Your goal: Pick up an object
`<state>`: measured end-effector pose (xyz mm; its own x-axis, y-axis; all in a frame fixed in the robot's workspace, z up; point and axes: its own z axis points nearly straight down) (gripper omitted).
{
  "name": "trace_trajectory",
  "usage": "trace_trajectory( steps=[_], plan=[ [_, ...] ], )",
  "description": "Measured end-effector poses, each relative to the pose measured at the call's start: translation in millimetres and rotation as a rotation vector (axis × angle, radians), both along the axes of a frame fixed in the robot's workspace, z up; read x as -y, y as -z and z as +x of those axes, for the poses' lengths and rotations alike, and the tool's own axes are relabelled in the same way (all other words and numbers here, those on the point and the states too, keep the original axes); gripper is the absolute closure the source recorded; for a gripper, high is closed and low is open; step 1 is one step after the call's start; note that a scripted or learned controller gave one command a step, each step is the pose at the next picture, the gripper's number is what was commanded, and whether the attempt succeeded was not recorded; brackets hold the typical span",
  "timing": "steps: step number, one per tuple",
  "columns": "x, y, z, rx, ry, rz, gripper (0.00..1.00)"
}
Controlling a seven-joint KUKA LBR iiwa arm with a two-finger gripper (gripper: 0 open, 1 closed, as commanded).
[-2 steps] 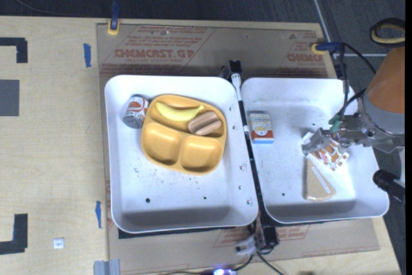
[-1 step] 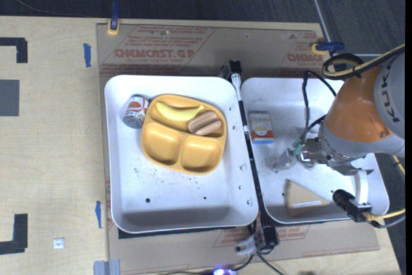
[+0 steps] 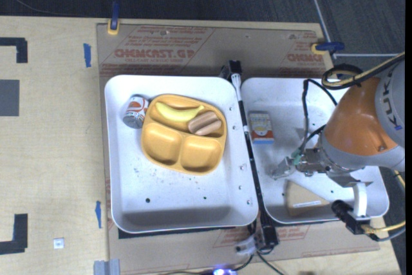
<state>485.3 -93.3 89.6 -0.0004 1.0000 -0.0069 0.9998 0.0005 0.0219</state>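
The arm reaches into the right bin (image 3: pixel 380 199), its hand (image 3: pixel 286 170) low just above a flat tan block (image 3: pixel 306 198), likely its target. Whether the hand is open or holding anything I cannot tell.

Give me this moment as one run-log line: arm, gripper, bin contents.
arm: over right white bin | gripper: low in bin, nothing seen held | right: small carton, tan flat block | left: yellow divided tray, can

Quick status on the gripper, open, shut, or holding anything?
Gripper: cannot be told; it is low in the right bin, beside a flat tan object.
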Motion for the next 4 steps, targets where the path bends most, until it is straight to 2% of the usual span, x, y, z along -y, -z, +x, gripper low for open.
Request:
trace_trajectory(
  steps=[4],
  plan=[
    [1.3,0.1,-0.1,-0.001,-0.001,0.001,0.00]
  ],
)
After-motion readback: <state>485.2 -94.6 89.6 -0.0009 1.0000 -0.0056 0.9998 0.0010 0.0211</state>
